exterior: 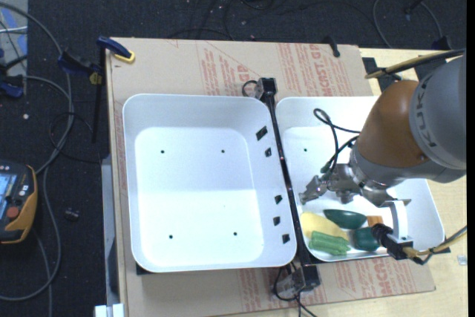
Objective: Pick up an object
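Gripper (326, 188) sits low inside the right bin (312, 115), its fingers spread apart with nothing between them. Objects lie at its five o'clock, near the bin's front wall: yellow piece (318, 223), green ridged item (328, 243), dark teal objects (346, 218) (shapes unclear). Left bin (197, 111) adjoins.

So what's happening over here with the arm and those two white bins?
The grey and orange arm reaches in from the right, with its claw low over the right bin. Below it, at the bin's near edge, lie a yellow piece, a green ridged piece and two dark teal pieces. Nothing is visibly between its fingers yet.
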Robot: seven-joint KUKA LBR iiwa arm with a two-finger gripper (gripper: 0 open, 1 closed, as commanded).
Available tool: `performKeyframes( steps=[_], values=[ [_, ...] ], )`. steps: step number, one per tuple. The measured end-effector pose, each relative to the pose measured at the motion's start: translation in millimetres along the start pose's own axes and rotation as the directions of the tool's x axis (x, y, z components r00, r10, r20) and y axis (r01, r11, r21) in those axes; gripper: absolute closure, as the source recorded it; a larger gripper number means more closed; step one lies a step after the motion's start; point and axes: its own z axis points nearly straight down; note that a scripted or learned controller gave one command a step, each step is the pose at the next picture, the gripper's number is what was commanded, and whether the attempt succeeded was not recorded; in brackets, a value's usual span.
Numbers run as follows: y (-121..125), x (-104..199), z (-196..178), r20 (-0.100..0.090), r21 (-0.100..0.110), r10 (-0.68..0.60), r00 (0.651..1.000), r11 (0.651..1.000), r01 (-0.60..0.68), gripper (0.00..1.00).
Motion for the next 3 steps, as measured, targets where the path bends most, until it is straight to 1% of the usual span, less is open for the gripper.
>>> performKeyframes(
  steps=[1, 2, 3],
  values=[
    [0.2, 0.2, 5.7, 0.001, -0.006, 0.0, 1.0, 1.0, 0.0, 0.0],
    [0.6, -0.4, -5.4, 0.001, -0.008, 0.001, 1.0, 1.0, -0.001, 1.0],
    [8.3, 1.3, -50.2, 0.001, -0.009, -0.001, 1.0, 1.0, 0.001, 1.0]
  ],
)
